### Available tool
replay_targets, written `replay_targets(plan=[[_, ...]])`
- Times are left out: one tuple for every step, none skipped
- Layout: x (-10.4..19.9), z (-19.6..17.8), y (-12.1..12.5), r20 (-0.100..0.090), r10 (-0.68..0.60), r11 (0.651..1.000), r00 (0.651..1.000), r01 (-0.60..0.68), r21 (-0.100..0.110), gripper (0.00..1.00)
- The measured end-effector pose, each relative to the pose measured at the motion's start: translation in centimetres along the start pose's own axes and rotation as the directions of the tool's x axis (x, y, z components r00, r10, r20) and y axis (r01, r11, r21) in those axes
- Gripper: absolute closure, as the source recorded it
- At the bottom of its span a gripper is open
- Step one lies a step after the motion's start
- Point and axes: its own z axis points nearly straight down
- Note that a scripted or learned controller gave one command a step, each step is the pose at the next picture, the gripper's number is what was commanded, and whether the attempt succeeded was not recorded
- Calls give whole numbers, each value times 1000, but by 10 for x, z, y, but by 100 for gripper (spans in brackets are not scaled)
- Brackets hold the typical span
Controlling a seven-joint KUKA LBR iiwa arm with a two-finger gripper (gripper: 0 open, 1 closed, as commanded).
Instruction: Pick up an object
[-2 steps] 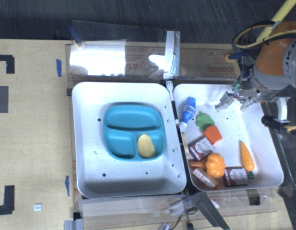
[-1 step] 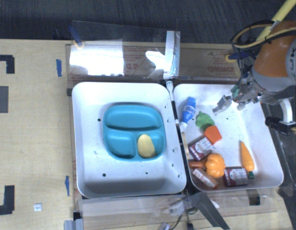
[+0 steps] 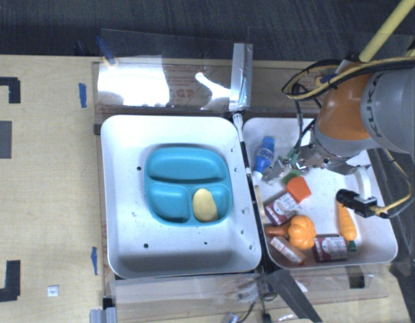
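1. Orange and small, the block (image 3: 299,189) lies just below the tool (image 3: 288,165) in the camera view, close enough to look like the piece being tried for. I cannot see contact between them.
2. Left of the tool, just beside it, a blue bottle (image 3: 263,155) lies tilted against the wall of the right bin (image 3: 387,246). It is the other likely candidate.
3. Loose goods are heaped in this bin, presumably as a stock to pick from. Below the tool lie a red packet (image 3: 281,208) and then a pumpkin (image 3: 302,229). Below and to its right are a carrot (image 3: 347,224) and a red can (image 3: 330,247), the pieces near or touching each other.
4. Well apart on the tool's left, the left bin (image 3: 120,180) holds a blue tray (image 3: 187,167) with a lemon (image 3: 205,204) in its lower right compartment. The arm is not working there.
5. Both bins sit on the wooden surface (image 3: 39,180).
6. Pose: the arm (image 3: 389,113) comes in from the right and bends down over the right bin, its orange band above the wrist. The tool points down and leftward into the bin's upper left part.
7. Whether the tool is released or clenched, I cannot tell, and nothing shows as grasped.
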Motion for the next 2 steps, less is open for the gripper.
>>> replay_targets(plan=[[-26, -102, -36, 1, 225, 974, 974, -225, -1, 0], [-1, -1, -17, 1, 146, 989, 989, -146, -2, 0]])
